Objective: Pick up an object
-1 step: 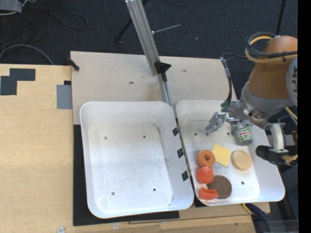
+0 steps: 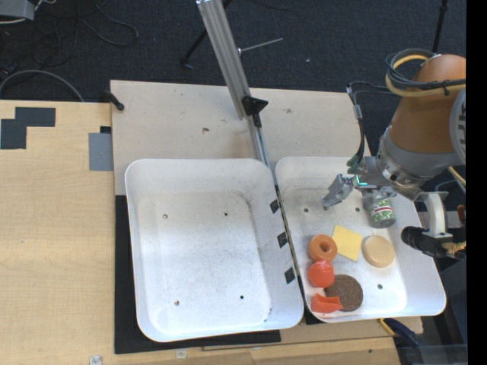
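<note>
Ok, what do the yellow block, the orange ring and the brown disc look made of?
Yellow block: likely foam or soft plastic, matte, flat colour, no glare. Orange ring: probably moulded plastic or rubber, smooth with a slight sheen. Brown disc: rough, speckled surface, maybe cork or felt; hard to tell.

Two shallow white bins sit side by side on the bench: the left bin (image 2: 152, 181) and the right bin (image 2: 422, 299). Near the right bin's front edge lie six small things: one orange ring (image 2: 323, 247), one yellow block (image 2: 347, 242), one pale tan disc (image 2: 378, 251), one brown disc (image 2: 346, 291), and two red pieces, one rounded (image 2: 320, 274), one at the front rim (image 2: 326, 303).
</note>
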You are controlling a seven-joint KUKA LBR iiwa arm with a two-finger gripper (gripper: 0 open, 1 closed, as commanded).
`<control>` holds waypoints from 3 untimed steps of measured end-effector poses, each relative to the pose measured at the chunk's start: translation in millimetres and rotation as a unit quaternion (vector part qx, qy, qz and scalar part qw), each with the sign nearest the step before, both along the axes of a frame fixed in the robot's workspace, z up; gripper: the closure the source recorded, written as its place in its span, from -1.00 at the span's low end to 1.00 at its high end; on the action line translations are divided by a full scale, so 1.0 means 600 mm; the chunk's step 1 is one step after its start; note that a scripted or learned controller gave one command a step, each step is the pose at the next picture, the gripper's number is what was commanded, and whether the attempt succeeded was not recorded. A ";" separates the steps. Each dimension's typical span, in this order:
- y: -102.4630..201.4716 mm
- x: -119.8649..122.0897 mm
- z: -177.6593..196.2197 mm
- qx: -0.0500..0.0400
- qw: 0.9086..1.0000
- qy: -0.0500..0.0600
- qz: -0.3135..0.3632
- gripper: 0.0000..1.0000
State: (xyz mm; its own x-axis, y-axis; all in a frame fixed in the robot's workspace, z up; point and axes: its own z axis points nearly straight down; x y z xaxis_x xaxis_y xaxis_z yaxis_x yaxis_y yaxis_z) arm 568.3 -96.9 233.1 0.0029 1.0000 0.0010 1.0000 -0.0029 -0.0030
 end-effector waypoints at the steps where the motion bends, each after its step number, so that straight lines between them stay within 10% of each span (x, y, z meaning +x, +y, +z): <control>1: -0.016 0.001 -0.087 0.000 1.000 0.003 0.001 -1.00; 3: -0.029 -0.006 -0.235 -0.001 1.000 -0.001 0.001 -1.00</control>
